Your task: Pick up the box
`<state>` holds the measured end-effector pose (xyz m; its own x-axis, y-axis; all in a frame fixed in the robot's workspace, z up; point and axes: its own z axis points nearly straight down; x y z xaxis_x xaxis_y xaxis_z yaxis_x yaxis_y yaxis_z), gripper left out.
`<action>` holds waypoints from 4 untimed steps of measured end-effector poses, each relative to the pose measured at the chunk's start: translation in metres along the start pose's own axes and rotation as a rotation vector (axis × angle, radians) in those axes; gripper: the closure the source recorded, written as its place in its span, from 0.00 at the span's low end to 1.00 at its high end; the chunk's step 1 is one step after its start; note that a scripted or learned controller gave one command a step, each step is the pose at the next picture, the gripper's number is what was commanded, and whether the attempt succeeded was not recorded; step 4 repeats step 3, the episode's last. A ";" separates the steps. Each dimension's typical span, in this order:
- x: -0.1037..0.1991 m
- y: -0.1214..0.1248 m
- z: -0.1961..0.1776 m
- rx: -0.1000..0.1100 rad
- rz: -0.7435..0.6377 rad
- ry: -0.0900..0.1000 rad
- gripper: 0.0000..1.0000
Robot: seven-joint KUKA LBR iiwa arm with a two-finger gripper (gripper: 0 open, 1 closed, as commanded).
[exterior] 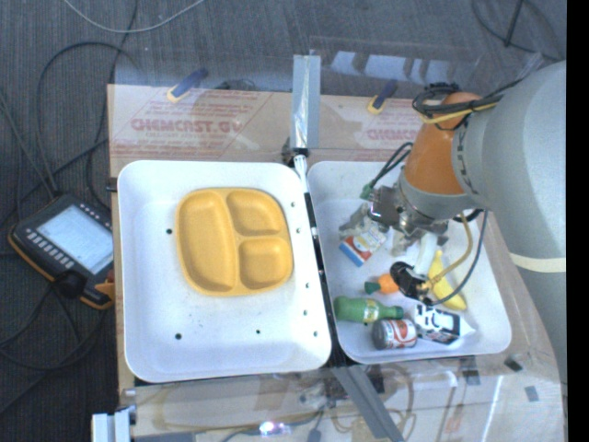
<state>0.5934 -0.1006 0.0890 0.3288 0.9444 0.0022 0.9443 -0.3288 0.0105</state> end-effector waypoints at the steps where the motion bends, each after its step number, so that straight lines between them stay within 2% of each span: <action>1: 0.000 0.000 0.000 0.000 0.000 0.000 0.00; 2: 0.000 0.000 -0.007 0.003 0.000 -0.001 1.00; 3: 0.073 0.024 -0.092 0.014 0.084 -0.007 1.00; 4: 0.073 0.024 -0.092 0.014 0.084 -0.007 1.00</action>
